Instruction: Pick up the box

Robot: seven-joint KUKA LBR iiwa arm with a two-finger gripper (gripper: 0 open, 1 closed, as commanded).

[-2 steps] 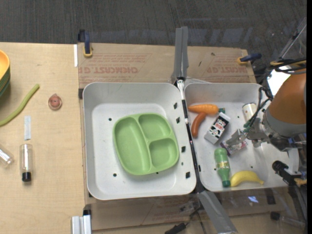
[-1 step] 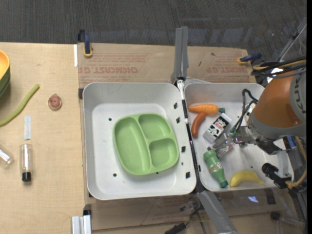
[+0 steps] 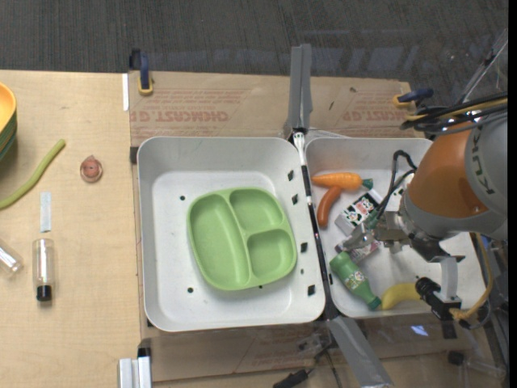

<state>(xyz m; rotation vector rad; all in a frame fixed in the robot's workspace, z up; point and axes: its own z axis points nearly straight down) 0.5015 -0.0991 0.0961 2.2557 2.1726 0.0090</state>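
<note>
White box (image 3: 359, 209) in right bin (image 3: 339, 148), just beside hand (image 3: 365, 242).

Carrot (image 3: 337, 180), sausage (image 3: 325, 207) and bottle (image 3: 352, 278) crowd the box (image 3: 359, 210) in the right bin (image 3: 365, 308).

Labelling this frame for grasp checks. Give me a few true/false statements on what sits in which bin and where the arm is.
1. The green tray lies in the left bin. True.
2. The carrot lies in the left bin. False: it lies in the right bin, near its far edge.
3. The box lies in the right bin, beside the carrot. True.
4. The banana lies on the green tray. False: it lies in the right bin, near its front edge.
5. The arm hangs over the left bin. False: it is over the right bin.
6. A green bottle lies in the right bin. True.
</note>
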